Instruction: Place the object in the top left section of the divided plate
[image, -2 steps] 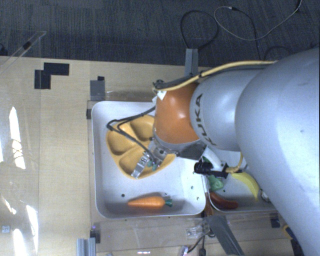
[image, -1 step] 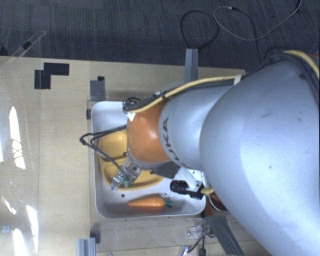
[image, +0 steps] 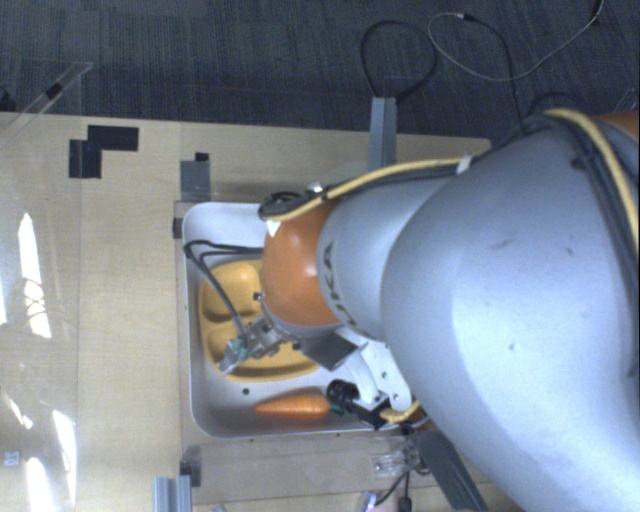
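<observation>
One carrot (image: 292, 406) beside yellow plate (image: 222, 320) | arm (image: 480, 300) hides most | pincer (image: 236, 354) state: cannot tell

The arm (image: 480, 300) hangs over a yellow plate (image: 225, 300) beside a carrot (image: 292, 406).

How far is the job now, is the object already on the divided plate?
Nothing looks done yet: the carrot lies on the white bin floor, beside the yellow divided plate. In hand: the arm reaches over the plate. Left: picking up the carrot and placing it in the top left section.
</observation>
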